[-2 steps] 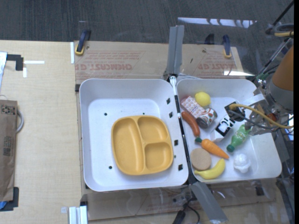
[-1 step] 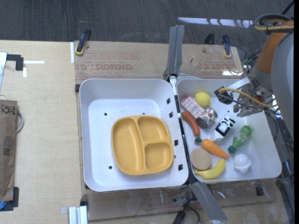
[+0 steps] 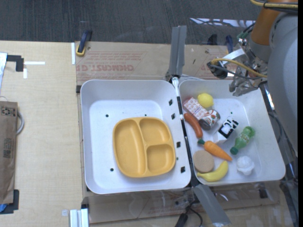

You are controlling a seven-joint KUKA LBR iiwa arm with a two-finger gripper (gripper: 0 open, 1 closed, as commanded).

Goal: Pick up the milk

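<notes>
Milk not yet picked up; the whole grab is left to do.

The milk carton, black and white, lies near the middle of the right bin, between the can and the green bottle. The gripper hangs over the bin's 12 o'clock rim, well apart from the carton, holding nothing; I cannot tell how its jaws stand.
</notes>
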